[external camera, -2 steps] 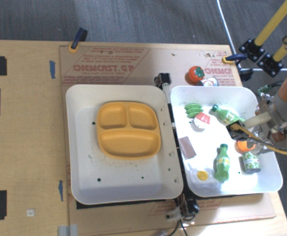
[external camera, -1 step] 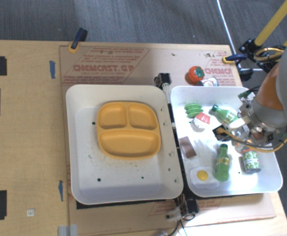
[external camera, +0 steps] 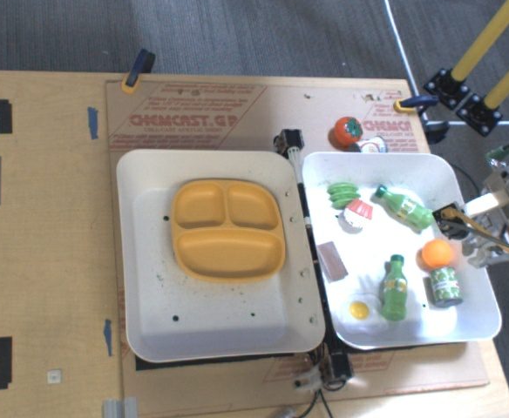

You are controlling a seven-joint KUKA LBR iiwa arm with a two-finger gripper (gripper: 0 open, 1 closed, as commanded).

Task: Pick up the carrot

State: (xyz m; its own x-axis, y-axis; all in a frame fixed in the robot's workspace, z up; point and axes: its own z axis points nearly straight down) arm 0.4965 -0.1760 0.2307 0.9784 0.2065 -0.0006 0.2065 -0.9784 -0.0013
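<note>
In the right bin, near its right wall, lies a round orange piece. It is the only orange thing in that bin, and I cannot tell whether it is the carrot. My gripper hangs over the bin's right rim, just right of and slightly above the orange piece. Nothing shows between the gripper and that piece.
The right bin also holds a green can, two green bottles, a green pod, a red-and-white piece, a brownish card and a small yellow piece. A yellow divided plate lies in the left bin. A tomato sits on the bench behind.
</note>
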